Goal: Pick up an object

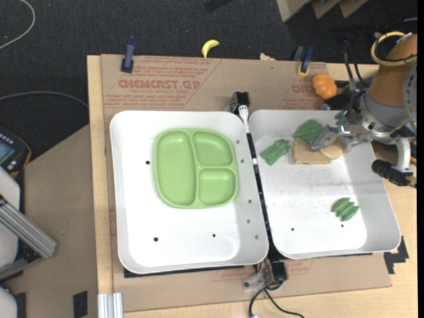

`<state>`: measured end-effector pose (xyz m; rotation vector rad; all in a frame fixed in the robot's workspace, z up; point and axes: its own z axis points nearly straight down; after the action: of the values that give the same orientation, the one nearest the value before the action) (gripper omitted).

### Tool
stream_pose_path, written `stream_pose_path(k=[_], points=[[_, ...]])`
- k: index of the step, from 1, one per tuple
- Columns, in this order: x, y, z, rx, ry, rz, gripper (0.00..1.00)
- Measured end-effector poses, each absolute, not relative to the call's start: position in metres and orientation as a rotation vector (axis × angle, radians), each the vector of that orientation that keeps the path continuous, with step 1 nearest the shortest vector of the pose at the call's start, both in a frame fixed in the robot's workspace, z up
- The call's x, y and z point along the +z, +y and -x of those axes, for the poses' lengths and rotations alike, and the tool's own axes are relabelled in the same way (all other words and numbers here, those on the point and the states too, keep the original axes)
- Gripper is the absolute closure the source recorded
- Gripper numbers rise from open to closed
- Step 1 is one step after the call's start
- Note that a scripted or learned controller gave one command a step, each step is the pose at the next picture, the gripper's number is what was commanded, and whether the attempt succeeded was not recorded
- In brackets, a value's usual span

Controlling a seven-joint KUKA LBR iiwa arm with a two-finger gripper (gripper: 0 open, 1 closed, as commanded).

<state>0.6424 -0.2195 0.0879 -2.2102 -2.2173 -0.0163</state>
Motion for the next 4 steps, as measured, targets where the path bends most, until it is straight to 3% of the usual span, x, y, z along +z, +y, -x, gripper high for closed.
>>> stream_pose_path(k=[1,2,3,4], points=[[0.1,-0.22,-0.643,-0.012,-2.23,2.218,1.0],[0.108,-0.132,-0.611,-0.002,-2.225,2.21,1.0],[0.19,-0.052,-0.578,-0.01,-2.231,2.213,1.0],[0.185,0.022,-0.56,0.0,-2.226,2.209,1.0]])
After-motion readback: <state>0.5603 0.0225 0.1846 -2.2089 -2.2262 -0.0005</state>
